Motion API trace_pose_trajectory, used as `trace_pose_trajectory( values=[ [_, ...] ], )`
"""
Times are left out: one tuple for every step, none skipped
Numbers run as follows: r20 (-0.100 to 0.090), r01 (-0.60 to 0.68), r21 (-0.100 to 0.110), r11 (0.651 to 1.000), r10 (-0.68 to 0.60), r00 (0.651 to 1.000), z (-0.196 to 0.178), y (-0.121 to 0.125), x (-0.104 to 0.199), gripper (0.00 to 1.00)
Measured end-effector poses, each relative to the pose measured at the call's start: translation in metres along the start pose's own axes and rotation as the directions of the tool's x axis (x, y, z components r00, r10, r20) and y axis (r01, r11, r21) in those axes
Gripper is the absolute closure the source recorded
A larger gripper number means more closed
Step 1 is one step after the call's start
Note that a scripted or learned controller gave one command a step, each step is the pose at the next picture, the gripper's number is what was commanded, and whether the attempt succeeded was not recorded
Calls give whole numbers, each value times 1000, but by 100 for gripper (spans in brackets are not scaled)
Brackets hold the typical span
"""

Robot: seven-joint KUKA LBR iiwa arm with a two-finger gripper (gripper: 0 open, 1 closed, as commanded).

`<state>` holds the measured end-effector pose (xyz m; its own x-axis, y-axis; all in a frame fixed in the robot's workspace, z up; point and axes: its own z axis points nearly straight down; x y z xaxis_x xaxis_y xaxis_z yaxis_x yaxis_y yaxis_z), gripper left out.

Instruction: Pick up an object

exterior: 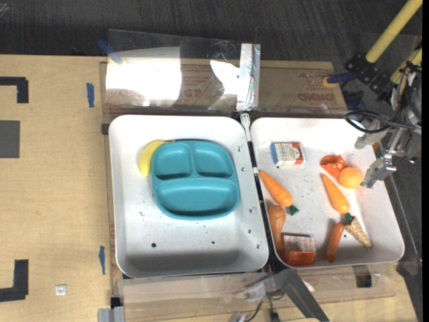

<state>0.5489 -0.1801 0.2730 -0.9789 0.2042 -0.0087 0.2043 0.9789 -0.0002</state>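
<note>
My gripper (377, 170) hangs at the right edge of the right bin (385, 237), just beside the orange ball (350, 176). I cannot tell how far it is open, and I see nothing in it.

The nearest long thing to me is a carrot (334, 192). Its long axis runs at a slant from upper left to lower right, green stub toward the bin's front, its upper end just beside the ball. A second carrot (276, 189) lies near the divider on much the same slant. A small box (288, 153) sits toward the back.

The left bin (127, 237) holds a teal divided plate (195, 178) with something yellow (147, 155) tucked under its left edge.
</note>
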Motion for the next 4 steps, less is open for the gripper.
trace_pose_trajectory(
  values=[
    [-14,-142,0,990,142,990,164,-22,15,0],
    [-1,-225,1,974,225,974,184,2,10,0],
    [14,-223,-1,975,223,975,171,2,6,100],
    [5,-249,-3,969,249,969,94,50,0,100]
  ],
)
